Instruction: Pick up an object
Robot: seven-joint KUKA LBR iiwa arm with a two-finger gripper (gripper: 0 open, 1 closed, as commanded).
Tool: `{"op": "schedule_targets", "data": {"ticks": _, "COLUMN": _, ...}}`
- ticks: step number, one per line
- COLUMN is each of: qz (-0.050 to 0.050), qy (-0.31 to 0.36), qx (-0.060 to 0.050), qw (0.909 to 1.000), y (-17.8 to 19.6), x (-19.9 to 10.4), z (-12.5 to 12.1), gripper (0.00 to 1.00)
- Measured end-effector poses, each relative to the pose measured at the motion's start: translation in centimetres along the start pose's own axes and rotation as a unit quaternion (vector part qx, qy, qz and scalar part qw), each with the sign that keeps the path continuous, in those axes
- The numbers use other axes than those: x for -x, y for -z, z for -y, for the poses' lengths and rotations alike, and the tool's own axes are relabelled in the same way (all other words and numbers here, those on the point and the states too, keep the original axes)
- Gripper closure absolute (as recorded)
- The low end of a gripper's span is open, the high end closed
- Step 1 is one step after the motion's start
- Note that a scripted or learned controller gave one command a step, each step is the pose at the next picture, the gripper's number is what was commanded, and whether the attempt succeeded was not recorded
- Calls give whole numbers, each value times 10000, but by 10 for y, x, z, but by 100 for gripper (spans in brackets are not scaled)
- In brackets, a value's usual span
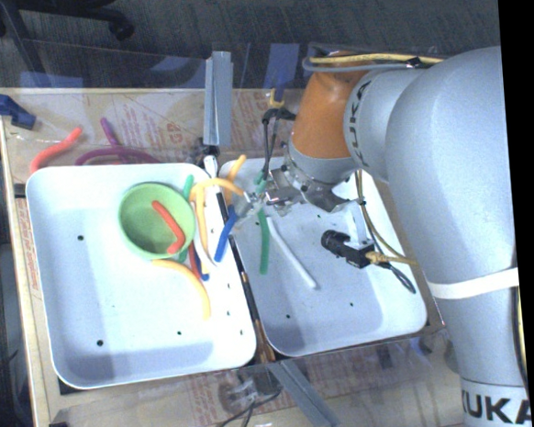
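Observation:
My gripper (pixel 268 197) hangs over the far left corner of the right bin (pixel 349 326), close to the wall between the two bins. A green stick (pixel 262 245) runs down from just under the gripper towards the bin floor; whether it is gripped is hidden by the wrist. A white stick (pixel 295 259) lies slanted on the right bin's floor beside it. In the left bin (pixel 121 348) stands a green bowl (pixel 149 228) with a red stick (pixel 168 221) in it. A yellow curved stick (pixel 191 277) lies below the bowl.
Yellow (pixel 212 190), blue (pixel 225 239) and green sticks crowd the divider between the bins. The big grey arm covers the right bin's right side. Red and purple pieces (pixel 106 156) lie on the bench behind the left bin.

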State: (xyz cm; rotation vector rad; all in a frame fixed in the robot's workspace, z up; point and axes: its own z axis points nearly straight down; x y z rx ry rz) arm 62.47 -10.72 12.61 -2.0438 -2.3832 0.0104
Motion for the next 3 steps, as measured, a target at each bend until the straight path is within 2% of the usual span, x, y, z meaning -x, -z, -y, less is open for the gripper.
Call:
{"op": "schedule_targets", "data": {"ticks": 1, "qz": -20, "qy": 401, "qx": 14, "qw": 9992, "y": -34, "x": 19, "z": 16, "gripper": 0}}
{"op": "schedule_targets", "data": {"ticks": 2, "qz": 5, "qy": 425, "qx": 12, "qw": 9991, "y": -23, "x": 21, "z": 16, "gripper": 100}}
{"op": "schedule_targets", "data": {"ticks": 3, "qz": -17, "qy": -314, "qx": 25, "qw": 9995, "y": 67, "x": -49, "z": -40, "gripper": 100}}
